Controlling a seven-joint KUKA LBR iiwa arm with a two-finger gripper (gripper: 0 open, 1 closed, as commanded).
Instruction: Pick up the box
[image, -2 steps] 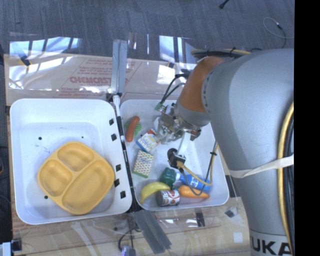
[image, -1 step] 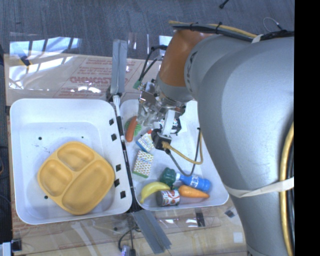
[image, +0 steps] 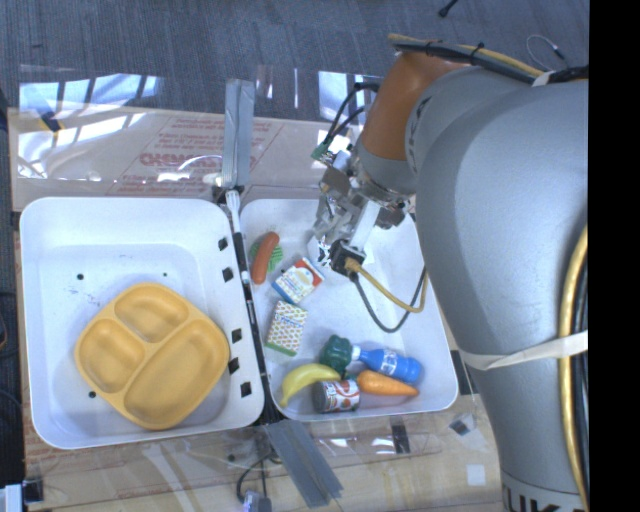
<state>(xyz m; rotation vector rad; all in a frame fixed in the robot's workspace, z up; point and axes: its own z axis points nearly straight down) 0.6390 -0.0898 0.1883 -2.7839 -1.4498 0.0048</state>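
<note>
In the right bin (image: 420, 300), the box (image: 297, 281) lies just beside the claw (image: 328, 250).

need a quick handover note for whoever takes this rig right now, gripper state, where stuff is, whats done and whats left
Gripper: hovering over the upper part of the right bin, nothing seen in it; whether it is open or shut cannot be told.
Job's things: two boxes in the right bin, a small blue-and-white carton just left of the gripper, and a checkered box below it.
Also there: banana, can, blue bottle, carrot. Yellow tray lies in the left bin.
Done: no box lifted.
Left: grasp and lift a box.
</note>
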